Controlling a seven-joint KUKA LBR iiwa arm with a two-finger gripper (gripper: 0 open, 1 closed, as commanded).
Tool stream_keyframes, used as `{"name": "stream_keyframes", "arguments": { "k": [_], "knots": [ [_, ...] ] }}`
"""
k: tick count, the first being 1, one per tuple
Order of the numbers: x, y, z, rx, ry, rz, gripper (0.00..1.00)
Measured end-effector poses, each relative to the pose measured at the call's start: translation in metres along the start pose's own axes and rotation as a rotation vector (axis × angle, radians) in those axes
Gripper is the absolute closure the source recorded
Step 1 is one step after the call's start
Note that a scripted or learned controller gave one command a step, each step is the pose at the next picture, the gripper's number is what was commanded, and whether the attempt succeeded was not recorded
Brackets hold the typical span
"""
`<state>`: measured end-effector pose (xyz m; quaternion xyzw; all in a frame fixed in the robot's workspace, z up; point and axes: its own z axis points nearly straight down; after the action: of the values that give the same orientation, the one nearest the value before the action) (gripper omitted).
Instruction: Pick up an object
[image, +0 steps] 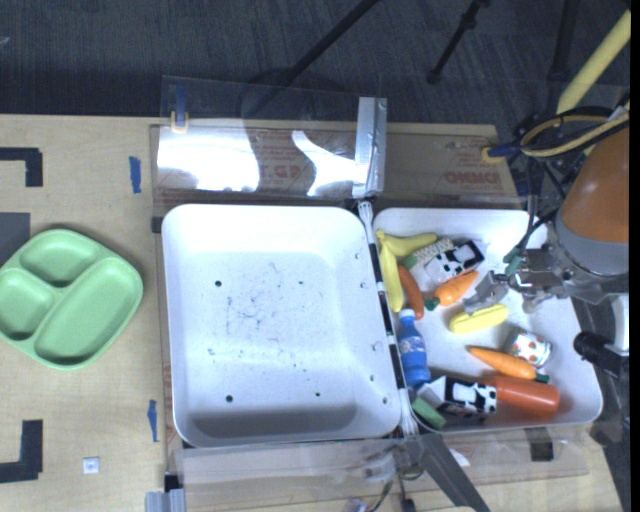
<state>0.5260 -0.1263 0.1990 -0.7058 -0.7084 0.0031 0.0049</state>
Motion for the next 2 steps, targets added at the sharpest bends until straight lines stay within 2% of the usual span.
{"name": "stream_keyframes", "arguments": {
  "k": [1,2],
  "knots": [
    [-0.005,0.049,0.036,-0.005,-0.003,-0.056,0.00],
    [-0.031,0.050,0.023,-0.006,-0.003,-0.155,0.00]
  ]
}}
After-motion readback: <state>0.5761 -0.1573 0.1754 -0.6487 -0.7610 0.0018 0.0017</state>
